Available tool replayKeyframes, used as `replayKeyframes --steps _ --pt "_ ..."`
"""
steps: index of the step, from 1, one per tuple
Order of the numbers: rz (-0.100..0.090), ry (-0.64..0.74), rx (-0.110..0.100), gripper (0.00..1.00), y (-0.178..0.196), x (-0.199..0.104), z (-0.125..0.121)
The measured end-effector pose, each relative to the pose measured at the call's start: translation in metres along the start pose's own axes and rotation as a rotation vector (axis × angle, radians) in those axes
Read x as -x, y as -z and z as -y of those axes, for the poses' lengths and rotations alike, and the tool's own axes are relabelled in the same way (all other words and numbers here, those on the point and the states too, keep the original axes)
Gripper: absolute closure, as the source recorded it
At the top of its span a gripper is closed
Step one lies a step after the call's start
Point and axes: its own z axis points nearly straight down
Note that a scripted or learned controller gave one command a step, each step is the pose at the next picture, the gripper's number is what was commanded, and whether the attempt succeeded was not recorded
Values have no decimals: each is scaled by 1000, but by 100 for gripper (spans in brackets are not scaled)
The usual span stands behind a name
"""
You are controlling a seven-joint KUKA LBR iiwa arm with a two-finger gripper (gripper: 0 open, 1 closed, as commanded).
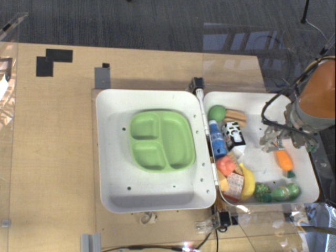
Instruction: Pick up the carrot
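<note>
Carrot (284,160) lay just at 5 o'clock of my gripper (274,142), long axis 11-to-5; jaw state unclear.

The pale wooden surface (52,140) bore two shallow white plastic bins, left (113,193) and right (310,190), touching.

You see two bins (105,140) of smooth white plastic with a faint sheen. The green divided tray (160,140) looks like matt moulded plastic. The desk (52,151) has a pale, matt wood-like surface. The carrot (284,160) looks like smooth orange plastic, the banana (248,181) glossy yellow. The arm's band (320,91) is glossy orange.
</note>
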Motion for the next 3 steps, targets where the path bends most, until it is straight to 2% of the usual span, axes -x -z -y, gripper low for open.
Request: replayKeyframes --steps 1,2,3 --pt "-1 0 0 0 -1 0 0" --pt "-8 172 3 0 -14 -18 0" --pt "-7 420 2 0 -12 -61 -1"
